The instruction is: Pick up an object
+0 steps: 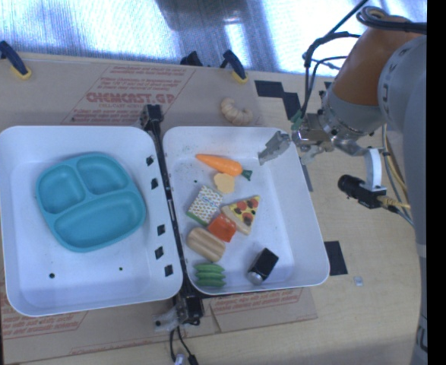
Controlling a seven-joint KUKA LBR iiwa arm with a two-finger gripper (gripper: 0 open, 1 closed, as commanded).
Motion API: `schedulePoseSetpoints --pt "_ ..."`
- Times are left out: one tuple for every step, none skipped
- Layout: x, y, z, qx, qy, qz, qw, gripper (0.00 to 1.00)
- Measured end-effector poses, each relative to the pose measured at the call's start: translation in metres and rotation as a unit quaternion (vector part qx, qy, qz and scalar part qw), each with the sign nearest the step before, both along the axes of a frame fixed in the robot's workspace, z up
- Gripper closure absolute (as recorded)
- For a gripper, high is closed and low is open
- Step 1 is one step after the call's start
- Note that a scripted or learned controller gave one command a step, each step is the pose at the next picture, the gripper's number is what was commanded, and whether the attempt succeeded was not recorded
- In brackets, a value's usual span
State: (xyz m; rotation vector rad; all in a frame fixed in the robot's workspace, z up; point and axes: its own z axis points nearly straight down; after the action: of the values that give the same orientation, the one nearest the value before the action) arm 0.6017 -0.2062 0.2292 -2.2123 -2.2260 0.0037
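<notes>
The gripper (274,147) hangs over the upper right part of the right bin (302,226), w/ the arm (374,74) coming in from 3 o'clock. At this size I cannot tell if the hand is open or closed; nothing is seen in it.

Candidate things are in the right bin: the carrot (219,163) lies nearest, at about 8 o'clock from the gripper, then the heart piece (224,182), pizza slice (242,211), checkered block (205,204), red block (221,227), sausage (205,243), green pods (210,274) and black item (263,265).

Risks, in my judgement: the middle items touch each other, so a descent there can push neighbours or catch two things. The carrot is round and maybe rolls away from a side contact. The green pods are just beside the 6 o'clock rim, so a finger could hit the wall.

Open room: bare floor at 12 and 3 o'clock of the right bin. The left bin (17,204) holds a blue tray (91,201).
</notes>
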Motion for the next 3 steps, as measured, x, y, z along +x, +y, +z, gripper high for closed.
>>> schedulePoseSetpoints --pt "0.018 0.055 -0.138 0.0000 0.000 0.048 0.9989 0.00" --pt "0.034 0.100 -0.132 -0.0003 -0.001 -0.040 0.9992 0.00" --pt "0.033 0.100 -0.123 0.0006 0.004 -0.038 0.9993 1.00"
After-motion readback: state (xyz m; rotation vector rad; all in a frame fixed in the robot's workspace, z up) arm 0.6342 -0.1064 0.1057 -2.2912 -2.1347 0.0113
